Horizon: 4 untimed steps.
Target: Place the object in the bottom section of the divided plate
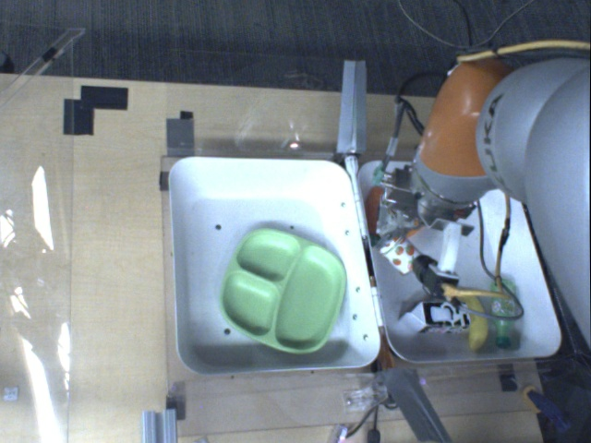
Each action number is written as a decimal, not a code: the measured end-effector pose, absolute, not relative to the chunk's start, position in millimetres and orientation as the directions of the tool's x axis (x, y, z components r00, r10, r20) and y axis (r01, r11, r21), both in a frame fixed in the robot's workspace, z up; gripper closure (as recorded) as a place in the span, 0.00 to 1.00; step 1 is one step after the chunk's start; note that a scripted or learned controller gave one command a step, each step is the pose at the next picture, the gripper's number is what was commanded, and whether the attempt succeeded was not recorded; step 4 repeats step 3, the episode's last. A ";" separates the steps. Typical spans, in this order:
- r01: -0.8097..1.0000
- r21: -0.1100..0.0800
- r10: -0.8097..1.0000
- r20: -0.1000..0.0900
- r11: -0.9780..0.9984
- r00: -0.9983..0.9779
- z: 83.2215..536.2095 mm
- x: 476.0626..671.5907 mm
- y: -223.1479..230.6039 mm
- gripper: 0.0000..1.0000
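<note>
The desk (92, 247) carried two white bins side by side, and the plate served as the fixed mark for everything else. The left bin (194, 210) held only the green plate (284, 290), lying flat near its middle, which left its three sections open from above. None of them held anything. The largest section ran down the plate's right side and two smaller ones sat on its left; which one counted as the bottom was hard to say from this slant, though probably it was the part nearest the bin's front wall.

To the right of the plate, past the divider, the right bin (536, 321) kept the loose things together: a red-and-white piece (399, 257) just beyond the divider, a small black-and-white item (441, 314) and a yellow piece (477, 332) further right and toward the front.

The gripper (406, 224) hung low over that bin's rear left part, right of the plate, seemingly positioned to pick from the pile. Whether the fingers were apart or together could not be told, since the wrist and cables hid them. The object therefore appeared to lie in the right bin, not yet on the plate.
</note>
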State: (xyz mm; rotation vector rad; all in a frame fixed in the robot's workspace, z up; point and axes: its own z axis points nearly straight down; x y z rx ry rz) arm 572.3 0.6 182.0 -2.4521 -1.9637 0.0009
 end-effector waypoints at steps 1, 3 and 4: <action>0.922 0.000 0.922 -0.001 -0.386 0.386 181.9 639.5 48.0 1.00; 0.818 -0.002 0.818 -0.001 -0.575 0.575 182.0 551.3 70.1 0.00; 0.818 -0.002 0.818 -0.001 -0.575 0.575 182.0 551.3 70.1 0.00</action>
